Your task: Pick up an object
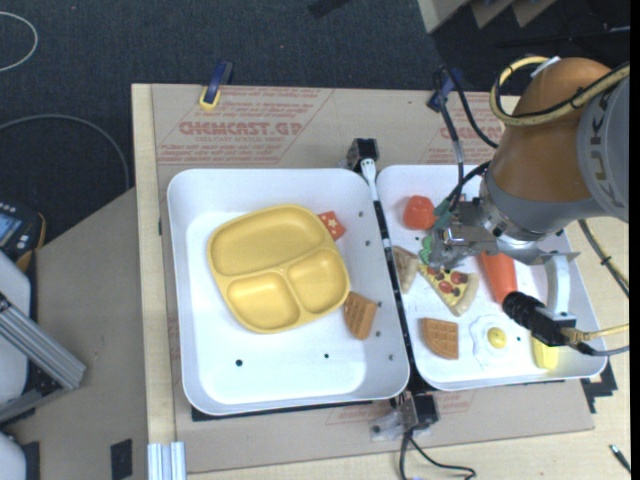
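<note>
My gripper (pixel 446 244) hangs low over the middle of the right bin (pixel 560 373), under the grey and orange arm (pixel 545 148). Just beneath it lie a pizza slice (pixel 451 284) and a small green piece (pixel 430 247) at its left side. A red tomato (pixel 419 211) sits just behind and to the left of it. An orange carrot-like stick (pixel 498 274) lies to its right. A tan wedge (pixel 403 265), a brown waffle (pixel 439 337), a fried egg (pixel 492 338) and a yellow piece (pixel 545 354) lie toward the bin's front.
The left bin (pixel 190 268) holds a yellow divided plate (pixel 277 266), a small red piece (pixel 332 226) and a brown bread-like piece (pixel 360 315). A black clip (pixel 362 153) sits where the bins meet at the back. Cables trail across the right bin's front.
</note>
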`<state>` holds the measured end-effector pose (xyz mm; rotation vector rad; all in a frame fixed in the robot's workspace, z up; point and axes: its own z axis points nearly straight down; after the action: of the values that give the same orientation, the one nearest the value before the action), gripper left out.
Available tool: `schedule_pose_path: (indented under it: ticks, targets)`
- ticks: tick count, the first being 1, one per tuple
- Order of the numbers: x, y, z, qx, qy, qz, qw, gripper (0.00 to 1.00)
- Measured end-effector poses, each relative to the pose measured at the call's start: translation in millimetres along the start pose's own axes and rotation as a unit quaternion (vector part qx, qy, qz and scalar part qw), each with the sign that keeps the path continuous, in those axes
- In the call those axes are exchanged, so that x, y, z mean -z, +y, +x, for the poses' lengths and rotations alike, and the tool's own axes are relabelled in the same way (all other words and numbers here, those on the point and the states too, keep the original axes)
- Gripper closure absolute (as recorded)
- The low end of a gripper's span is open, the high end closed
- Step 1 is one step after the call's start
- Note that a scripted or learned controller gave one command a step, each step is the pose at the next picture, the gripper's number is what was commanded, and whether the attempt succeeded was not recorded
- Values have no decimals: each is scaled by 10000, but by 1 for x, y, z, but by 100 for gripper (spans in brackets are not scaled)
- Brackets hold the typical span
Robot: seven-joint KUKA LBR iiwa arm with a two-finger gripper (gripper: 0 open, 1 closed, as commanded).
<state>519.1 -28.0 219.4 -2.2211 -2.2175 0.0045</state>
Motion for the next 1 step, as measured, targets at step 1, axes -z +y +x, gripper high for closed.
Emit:
schedule_pose_path:
  ticks: [1]
  targets:
    - [11,-6,-3,9,0,-26,10000,100]
